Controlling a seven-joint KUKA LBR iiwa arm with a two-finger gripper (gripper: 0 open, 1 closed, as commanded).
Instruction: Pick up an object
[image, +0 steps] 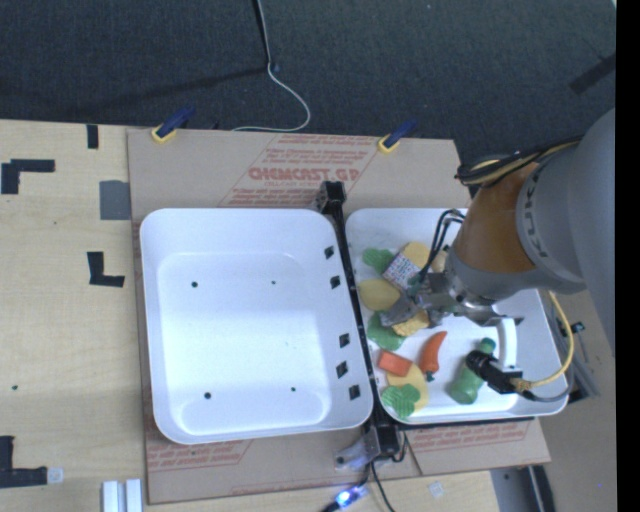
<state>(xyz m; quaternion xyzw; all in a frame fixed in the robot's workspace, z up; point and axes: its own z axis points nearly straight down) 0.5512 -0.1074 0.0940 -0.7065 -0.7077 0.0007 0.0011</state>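
The right bin (530, 345) holds a heap of small toy foods: a yellow lemon-like piece (377, 294), a green piece (376, 259), a grey-and-white patterned block (401, 269), an orange carrot-like piece (432, 349), an orange block (394, 363), a green leafy piece (402, 401) and a green bottle shape (468, 382). My gripper (416, 308) reaches down from the right into the middle of the heap, over a yellow-brown piece (408, 324). Its tips are lost among the toys.
The left bin (245, 320) sits beside it, sharing a black-clipped divider (345, 300). Both bins rest on a cardboard sheet (290, 170) on the wooden bench. The arm's bulky grey and orange wrist (510, 240) overhangs the right bin's far side. A cable (540, 385) loops along its near right corner.
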